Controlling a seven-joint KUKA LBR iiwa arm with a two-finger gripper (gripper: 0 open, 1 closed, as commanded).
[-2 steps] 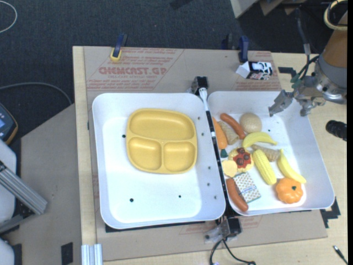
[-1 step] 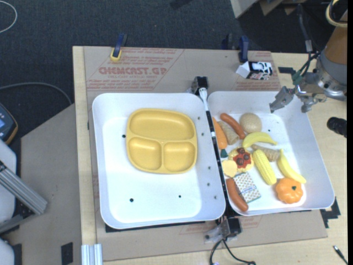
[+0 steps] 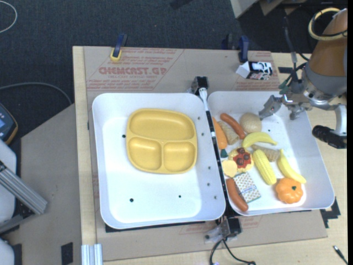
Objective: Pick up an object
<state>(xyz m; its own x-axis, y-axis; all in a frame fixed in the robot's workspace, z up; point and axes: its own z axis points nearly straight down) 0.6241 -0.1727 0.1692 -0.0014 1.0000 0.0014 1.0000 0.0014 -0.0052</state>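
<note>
2 white bins (image 3: 110, 148) lie below; the gripper (image 3: 282, 107) hangs spread apart, grasping nothing, over the toy food (image 3: 259, 164).

place: robotics lab | cues: clamped bench board (image 3: 138, 68), two white bins (image 3: 105, 148), toy food (image 3: 259, 164), cables (image 3: 33, 87)

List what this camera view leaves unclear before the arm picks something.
- Gripper: too small and blurred to tell open from shut.
- Arm: cut off by the right edge.
- Food pile in the right bin: items overlap, hiding lower ones.
- Carrot: partly hidden behind the bins' shared rims.
</note>
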